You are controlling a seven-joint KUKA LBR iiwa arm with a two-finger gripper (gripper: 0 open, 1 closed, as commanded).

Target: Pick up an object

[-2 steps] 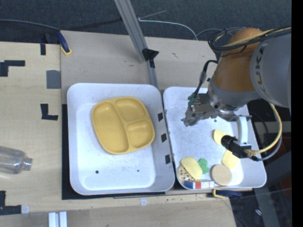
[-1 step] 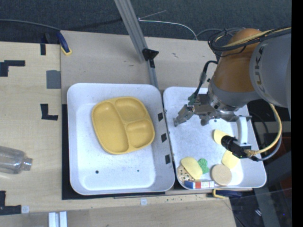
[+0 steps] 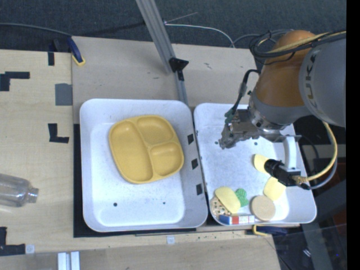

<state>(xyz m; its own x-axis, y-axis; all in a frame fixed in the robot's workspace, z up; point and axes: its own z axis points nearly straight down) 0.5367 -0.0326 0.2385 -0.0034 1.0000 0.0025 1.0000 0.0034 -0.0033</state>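
Here, arm over the right bin (image 3: 211,151), nothing seen between the gripper's fingers.

Gripper (image 3: 226,140) hangs above bare floor in the right bin's upper left part; open or closed, cannot tell. Toward that bin's near edge sits a cluster of small items: yellow piece (image 3: 226,197), green bit (image 3: 241,195), tan round disc (image 3: 262,207), pale yellow pieces (image 3: 274,189) just beside it. Left of the right bin, the other bin (image 3: 93,167) holds a yellow divided plate (image 3: 146,148). Far left of it, a clear bottle (image 3: 16,190) lies on the bench.
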